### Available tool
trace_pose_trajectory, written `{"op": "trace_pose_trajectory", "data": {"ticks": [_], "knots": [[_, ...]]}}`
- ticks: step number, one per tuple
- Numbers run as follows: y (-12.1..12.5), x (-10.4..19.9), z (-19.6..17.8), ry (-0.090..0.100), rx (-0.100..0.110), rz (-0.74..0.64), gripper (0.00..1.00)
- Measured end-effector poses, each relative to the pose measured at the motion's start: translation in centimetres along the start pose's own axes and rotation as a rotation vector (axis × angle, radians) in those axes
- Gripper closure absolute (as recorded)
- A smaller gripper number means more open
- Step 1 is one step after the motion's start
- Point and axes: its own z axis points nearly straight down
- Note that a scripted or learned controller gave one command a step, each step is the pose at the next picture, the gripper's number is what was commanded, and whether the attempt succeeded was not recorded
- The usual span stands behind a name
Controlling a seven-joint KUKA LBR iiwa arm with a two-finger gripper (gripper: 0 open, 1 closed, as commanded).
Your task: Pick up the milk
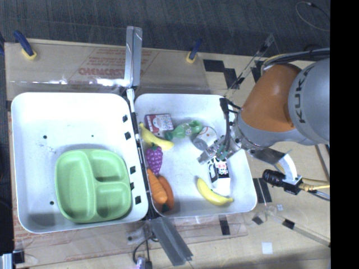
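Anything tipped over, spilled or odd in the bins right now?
No spill or damage visible. The milk lies on its side in the right bin beneath the gripper, close to a banana.

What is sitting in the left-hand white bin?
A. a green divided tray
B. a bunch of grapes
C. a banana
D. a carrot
A. The green divided tray lies alone in the left bin, while the bananas, grapes and carrot all lie in the right bin.
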Motion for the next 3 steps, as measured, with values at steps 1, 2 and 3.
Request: {"op": "trace_pose_trajectory", "data": {"ticks": [1,2,3], "knots": [[-4.8,-2.8,9.3,0.002,0.002,0.166,1.00],[-2.1,-4.9,8.7,-0.002,-0.002,-0.147,1.00],[-0.2,-1.9,-4.3,-0.001,-0.001,-0.044,1.00]]}}
